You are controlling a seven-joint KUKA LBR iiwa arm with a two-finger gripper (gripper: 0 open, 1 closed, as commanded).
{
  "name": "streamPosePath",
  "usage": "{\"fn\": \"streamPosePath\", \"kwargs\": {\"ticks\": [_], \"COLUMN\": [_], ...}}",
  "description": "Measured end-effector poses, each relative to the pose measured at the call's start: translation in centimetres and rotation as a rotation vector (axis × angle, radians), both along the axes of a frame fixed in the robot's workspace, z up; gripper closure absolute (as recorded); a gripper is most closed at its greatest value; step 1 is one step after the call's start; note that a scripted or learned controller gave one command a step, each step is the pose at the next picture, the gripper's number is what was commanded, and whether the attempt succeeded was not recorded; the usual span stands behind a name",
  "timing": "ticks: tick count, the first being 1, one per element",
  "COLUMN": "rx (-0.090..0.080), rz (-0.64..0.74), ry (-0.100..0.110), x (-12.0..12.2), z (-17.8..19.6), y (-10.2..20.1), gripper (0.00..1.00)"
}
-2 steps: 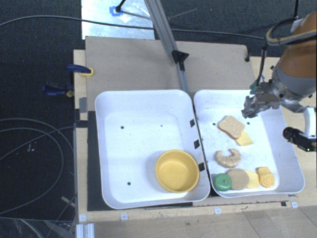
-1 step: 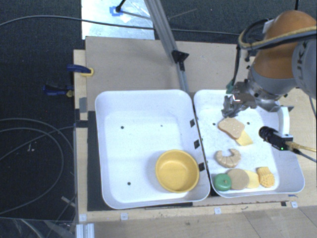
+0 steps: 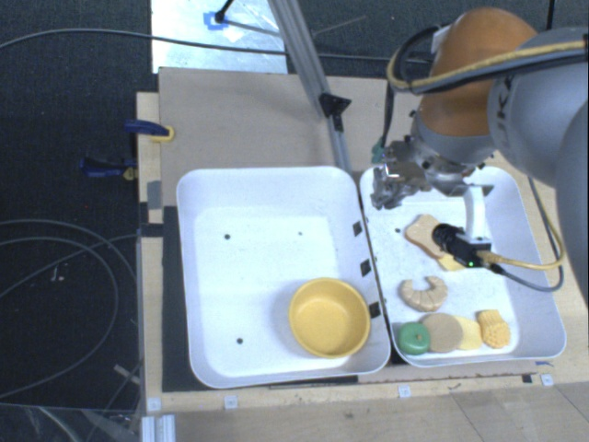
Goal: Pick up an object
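Arm's gripper point(image 3: 391, 190) hung over right bin point(image 3: 538, 288) rear corner, short of croissant point(image 3: 423, 293); jaws' state: cannot tell. Yellow bowl point(image 3: 329, 317) sat alone in left bin point(image 3: 212, 274).

Robotics lab: clamped board surface point(image 3: 248, 118), two white bins point(image 3: 212, 201), loose floor cables point(image 3: 55, 274), tripod leg point(image 3: 299, 44), industrial arm point(image 3: 515, 72).

Blue clamp point(image 3: 109, 166) far left of the jaws, tripod leg point(image 3: 308, 58) slanting above-left, black cables point(image 3: 55, 274) sprawling far left
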State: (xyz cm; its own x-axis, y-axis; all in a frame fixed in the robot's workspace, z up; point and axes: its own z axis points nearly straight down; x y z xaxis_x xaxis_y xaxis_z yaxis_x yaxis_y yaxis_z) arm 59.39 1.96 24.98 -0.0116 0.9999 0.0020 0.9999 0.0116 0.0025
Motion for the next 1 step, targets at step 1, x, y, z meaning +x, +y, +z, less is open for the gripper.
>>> {"fn": "streamPosePath", "kwargs": {"ticks": [1], "rx": [0.0], "rz": [0.0], "ry": [0.001], "x": [1.2], "z": [-1.38], "y": [5.78], "gripper": [1.0]}}
